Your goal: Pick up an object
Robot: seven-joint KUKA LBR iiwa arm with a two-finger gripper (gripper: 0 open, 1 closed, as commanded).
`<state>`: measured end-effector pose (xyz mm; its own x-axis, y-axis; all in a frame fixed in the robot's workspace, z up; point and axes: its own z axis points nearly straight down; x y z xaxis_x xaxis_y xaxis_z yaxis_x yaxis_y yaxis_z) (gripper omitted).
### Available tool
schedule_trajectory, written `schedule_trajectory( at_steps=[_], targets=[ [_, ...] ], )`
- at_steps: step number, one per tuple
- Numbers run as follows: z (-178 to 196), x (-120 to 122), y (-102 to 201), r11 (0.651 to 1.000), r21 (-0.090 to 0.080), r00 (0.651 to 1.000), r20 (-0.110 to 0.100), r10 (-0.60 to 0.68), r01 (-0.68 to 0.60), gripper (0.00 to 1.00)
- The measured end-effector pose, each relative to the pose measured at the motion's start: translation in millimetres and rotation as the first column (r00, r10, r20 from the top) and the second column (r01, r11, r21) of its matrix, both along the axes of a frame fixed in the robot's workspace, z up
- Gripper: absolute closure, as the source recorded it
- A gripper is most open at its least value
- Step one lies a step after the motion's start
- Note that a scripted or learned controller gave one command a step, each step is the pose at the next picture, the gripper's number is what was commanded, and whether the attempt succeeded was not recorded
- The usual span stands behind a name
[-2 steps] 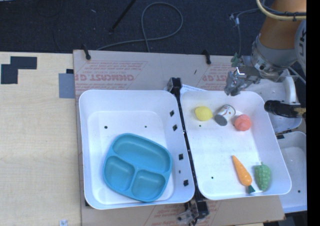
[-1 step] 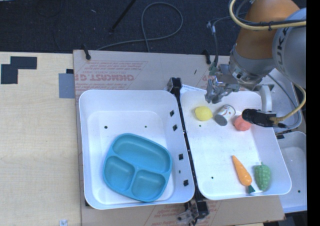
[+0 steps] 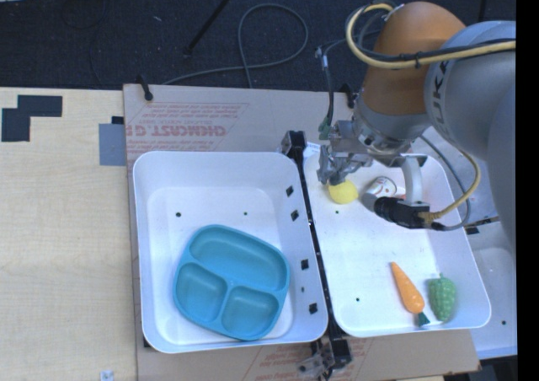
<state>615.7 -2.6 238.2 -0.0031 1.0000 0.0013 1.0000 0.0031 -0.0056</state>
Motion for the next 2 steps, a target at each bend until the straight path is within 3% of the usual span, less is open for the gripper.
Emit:
schedule_trajectory(
  at_steps=[1,2],
  targets=[
    [2,-12,51,1.000,0.000,1.000,0.000,0.001,-0.001,1.00],
    [-6,-4,110,1.000,-0.001,1.000,0.003,0.001,-0.001,1.00]
  ],
)
